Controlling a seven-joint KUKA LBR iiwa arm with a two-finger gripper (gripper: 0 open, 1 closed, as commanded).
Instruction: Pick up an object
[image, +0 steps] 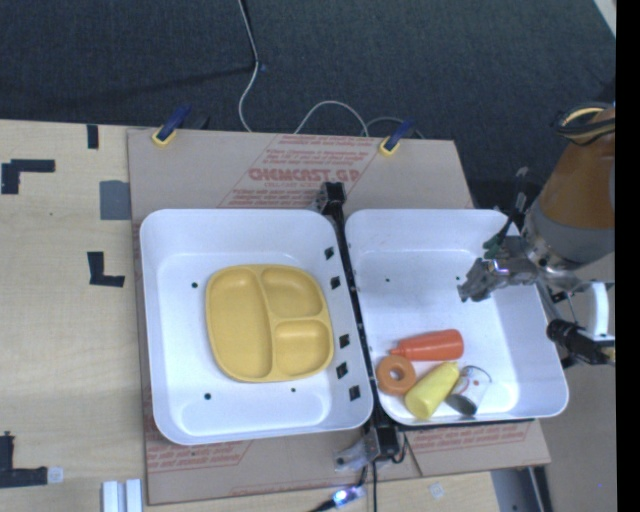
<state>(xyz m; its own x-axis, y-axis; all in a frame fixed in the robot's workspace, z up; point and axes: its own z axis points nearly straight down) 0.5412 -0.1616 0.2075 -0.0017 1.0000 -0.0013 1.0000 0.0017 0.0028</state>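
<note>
My gripper (478, 283) hangs over right bin (430, 235), above orange carrot (430, 346), orange ring (396, 374), yellow bottle (432, 390). Yellow divided plate (268, 322) in left bin (180, 240).

Dark blue carpet (420, 60) is filling the top of the frame; a white cable (248, 75) is trailing across it toward the pale wooden table (60, 330) at left.
</note>
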